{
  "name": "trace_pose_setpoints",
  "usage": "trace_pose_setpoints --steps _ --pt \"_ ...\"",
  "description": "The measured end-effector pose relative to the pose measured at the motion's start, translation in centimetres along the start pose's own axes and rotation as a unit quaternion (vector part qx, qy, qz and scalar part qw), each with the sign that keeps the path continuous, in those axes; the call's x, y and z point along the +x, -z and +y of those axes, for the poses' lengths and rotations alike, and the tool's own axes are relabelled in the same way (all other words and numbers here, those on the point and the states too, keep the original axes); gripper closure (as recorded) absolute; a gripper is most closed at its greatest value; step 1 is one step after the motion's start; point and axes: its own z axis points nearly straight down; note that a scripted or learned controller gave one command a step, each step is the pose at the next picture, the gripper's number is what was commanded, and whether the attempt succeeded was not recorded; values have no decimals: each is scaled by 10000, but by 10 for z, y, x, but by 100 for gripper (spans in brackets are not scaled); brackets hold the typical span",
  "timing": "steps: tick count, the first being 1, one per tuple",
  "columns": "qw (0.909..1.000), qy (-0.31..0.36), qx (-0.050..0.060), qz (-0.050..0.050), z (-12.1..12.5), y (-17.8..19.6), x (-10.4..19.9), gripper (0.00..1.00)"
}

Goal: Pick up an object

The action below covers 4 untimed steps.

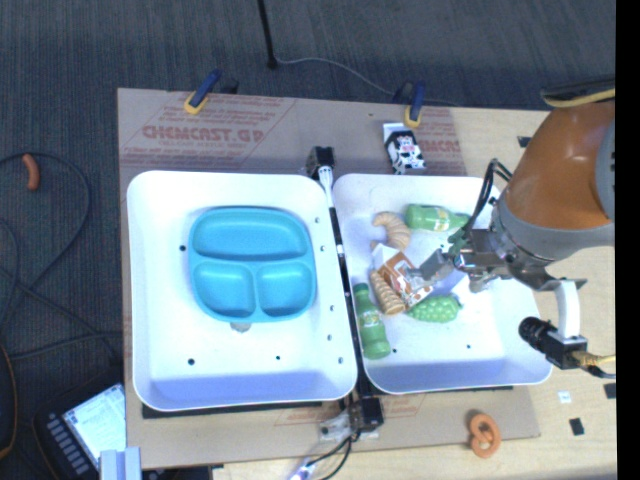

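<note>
Nothing was lifted yet: the gripper (440, 264) hovered over the snack packet (402, 280), fingers' opening impossible to tell.

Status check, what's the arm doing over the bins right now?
Gripper low in the right bin, over the snack packet; nothing seen held. Green bumpy toy and green bottle crowd close. Blue tray sits in the left bin.

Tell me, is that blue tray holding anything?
Empty. The blue tray in the left bin shows three bare compartments; the toys lie in the right bin.
</note>
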Motion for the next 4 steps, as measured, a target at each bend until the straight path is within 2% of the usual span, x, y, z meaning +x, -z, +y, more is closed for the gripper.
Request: trace_pose_setpoints --steps 1,2,3,4 --pt "10000 -8 19 5 -8 -107 -22 0" --pt "10000 -8 11 4 -7 -96 -22 100" --pt "10000 -8 13 6 -7 -97 -22 0" --pt "10000 -8 16 7 -7 -87 -22 100"
